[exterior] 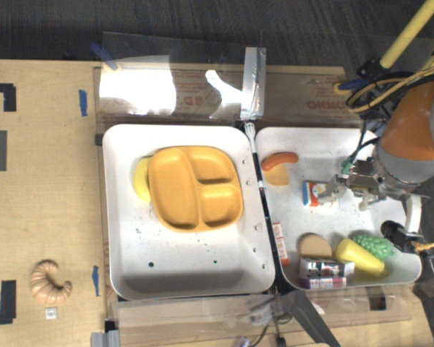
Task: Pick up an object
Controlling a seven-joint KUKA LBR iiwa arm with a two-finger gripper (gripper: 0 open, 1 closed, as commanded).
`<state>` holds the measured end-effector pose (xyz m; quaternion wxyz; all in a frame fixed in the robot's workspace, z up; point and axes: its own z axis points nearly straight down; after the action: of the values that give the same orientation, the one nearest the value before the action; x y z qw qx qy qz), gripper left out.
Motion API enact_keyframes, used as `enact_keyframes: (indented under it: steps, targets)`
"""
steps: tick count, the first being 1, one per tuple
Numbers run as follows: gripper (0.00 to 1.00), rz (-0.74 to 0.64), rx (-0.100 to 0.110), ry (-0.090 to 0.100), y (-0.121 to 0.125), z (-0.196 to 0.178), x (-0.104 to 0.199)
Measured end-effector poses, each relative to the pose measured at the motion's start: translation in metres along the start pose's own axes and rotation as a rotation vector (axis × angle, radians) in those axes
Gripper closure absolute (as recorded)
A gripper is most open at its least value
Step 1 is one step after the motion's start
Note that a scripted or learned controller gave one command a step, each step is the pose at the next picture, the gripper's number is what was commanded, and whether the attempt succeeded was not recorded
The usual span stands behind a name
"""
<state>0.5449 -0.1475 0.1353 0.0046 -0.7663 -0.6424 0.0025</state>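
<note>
My gripper hangs over the right bin, below the arm's orange band. It is open, with nothing between its fingers. Just to its left lies a small white carton with red and blue print. An orange carrot-shaped toy lies near the bin's upper left corner. Along the front wall are a brown bread-like piece, a yellow and green corn toy and a small can on its side.
The left bin holds an orange divided plate with a yellow object partly under its left rim. A tan croissant toy lies on the bench at far left. Cables and a yellow pole are at upper right.
</note>
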Motion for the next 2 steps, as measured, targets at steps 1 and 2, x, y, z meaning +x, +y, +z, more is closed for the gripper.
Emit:
enact_keyframes:
  steps: [1, 2]
  targets:
    - [0.0, -0.157, -0.015, -0.004, 0.037, 0.048, 0.032]
    - [1.0, -0.156, -0.018, -0.004, 0.038, 0.037, 0.032]
